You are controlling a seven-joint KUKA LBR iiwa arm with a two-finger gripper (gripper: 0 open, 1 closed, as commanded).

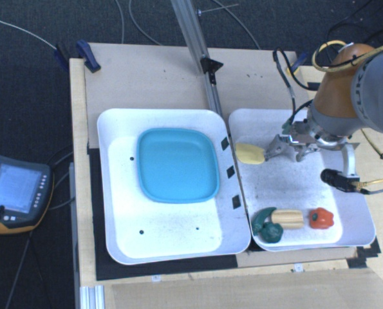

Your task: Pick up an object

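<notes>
A pale yellow lemon-like object (249, 153) lies at the left wall of the right bin (288, 185). My gripper (282, 147) hangs low just right of it, its tip close to or touching the yellow object; I cannot tell which. Along the bin's front edge lie a green pepper (267, 224), a tan cylinder (288, 219) and a red pepper (320, 218). The arm with its orange band (336, 95) comes in from the upper right.
The left bin (120, 172) holds a blue square plate (178, 165). A metal post (194, 28) slants up from between the bins. A black part of the arm (339, 180) hangs over the right bin's right side. A teach pendant (14, 192) lies off the bench, left.
</notes>
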